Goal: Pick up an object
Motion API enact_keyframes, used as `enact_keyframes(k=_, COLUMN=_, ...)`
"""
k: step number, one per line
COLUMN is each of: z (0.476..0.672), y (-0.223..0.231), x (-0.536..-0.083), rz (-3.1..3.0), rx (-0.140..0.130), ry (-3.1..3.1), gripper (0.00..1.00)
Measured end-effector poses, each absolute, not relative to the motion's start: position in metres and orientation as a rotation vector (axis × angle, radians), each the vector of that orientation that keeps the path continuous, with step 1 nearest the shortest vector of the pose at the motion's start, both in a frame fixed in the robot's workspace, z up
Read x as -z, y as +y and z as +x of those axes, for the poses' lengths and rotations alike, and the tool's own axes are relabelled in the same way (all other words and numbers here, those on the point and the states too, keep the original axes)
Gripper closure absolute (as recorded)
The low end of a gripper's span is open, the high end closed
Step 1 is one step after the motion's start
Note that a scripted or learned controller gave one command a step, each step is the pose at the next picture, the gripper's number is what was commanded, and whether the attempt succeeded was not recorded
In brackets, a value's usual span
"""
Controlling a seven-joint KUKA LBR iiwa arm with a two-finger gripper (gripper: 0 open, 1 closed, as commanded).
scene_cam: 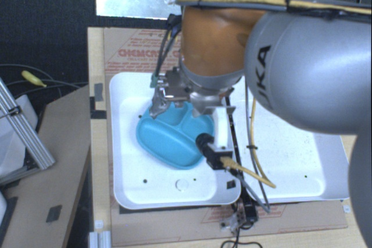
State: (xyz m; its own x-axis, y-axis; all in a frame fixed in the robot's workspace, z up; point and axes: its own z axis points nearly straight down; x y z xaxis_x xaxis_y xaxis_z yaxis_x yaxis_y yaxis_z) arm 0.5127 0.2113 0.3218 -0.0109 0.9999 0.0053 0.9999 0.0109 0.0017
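Observation:
A light blue plastic dish [168, 141] with rounded lobes lies in the left white bin [126, 166], near its middle. My gripper [174, 106] is low over the far edge of the dish, beneath the orange band of the arm. The wrist hides the dish's far right part and the spot where the gripper meets it. Whether anything is held cannot be told from this view.
The right white bin [288, 154] lies beside the left one, partly covered by the grey arm [314, 61]. Both bins rest on a cardboard sheet [133, 49]. An aluminium frame [23, 130] stands at the left, off the bench.

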Motion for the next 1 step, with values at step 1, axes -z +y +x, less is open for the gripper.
enact_keyframes(k=1, z=0.4827, y=0.1513, x=-0.1548, rz=-2.222, rx=-0.026, ry=-2.211, gripper=0.0)
